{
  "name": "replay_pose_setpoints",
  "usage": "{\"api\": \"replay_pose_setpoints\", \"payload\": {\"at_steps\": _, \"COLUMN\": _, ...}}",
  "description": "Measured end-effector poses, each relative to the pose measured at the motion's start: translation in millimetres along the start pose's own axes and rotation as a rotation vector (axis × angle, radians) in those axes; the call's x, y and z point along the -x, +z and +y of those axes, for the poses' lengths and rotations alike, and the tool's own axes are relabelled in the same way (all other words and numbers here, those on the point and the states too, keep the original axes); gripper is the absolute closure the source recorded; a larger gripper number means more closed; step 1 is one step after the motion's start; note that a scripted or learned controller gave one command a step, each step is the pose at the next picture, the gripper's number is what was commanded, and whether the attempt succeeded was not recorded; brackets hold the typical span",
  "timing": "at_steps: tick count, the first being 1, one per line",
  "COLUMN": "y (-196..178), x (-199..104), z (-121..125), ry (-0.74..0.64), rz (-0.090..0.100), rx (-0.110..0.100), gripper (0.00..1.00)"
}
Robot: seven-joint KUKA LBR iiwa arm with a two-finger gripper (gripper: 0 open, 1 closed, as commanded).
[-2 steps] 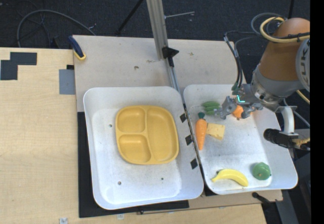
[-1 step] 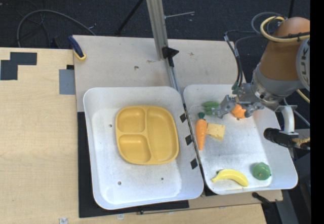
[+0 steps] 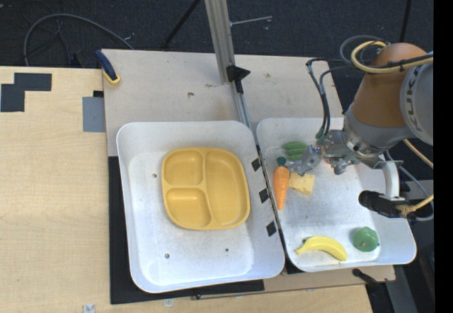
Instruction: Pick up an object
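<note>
The two-finger gripper [image 3: 309, 159] hung low in the right white bin [image 3: 396, 251], its opening impossible to judge, just above a pale yellow cheese wedge [image 3: 304, 185] and beside an orange carrot [image 3: 281, 186]. A yellow banana [image 3: 323, 247] and green apple [image 3: 365, 238] lay nearer the front; a yellow divided plate [image 3: 205, 187] sat in the left bin [image 3: 138, 234].

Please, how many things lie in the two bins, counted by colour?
Yellow: 3, the plate, the banana, the cheese wedge
Green: 2, the apple, the vegetable beside the pincer
Orange: 1, the carrot
Total: 6
</note>
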State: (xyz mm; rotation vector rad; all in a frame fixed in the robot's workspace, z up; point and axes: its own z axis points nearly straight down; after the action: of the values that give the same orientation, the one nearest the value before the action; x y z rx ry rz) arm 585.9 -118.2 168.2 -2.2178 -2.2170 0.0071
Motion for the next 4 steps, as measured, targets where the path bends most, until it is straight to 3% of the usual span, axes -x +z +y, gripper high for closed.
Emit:
{"api": "replay_pose_setpoints", "payload": {"at_steps": 2, "y": 81, "x": -6, "z": -4, "ry": 0.001, "rz": -0.001, "rx": 0.005, "gripper": 0.00}}
{"api": "replay_pose_setpoints", "payload": {"at_steps": 3, "y": 67, "x": -3, "z": -3, "ry": 0.005, "rz": -0.003, "rx": 0.010, "gripper": 1.00}}
{"api": "replay_pose_setpoints", "payload": {"at_steps": 4, "y": 10, "x": -8, "z": 4, "ry": -0.001, "rz": 0.000, "rx": 0.008, "gripper": 1.00}}
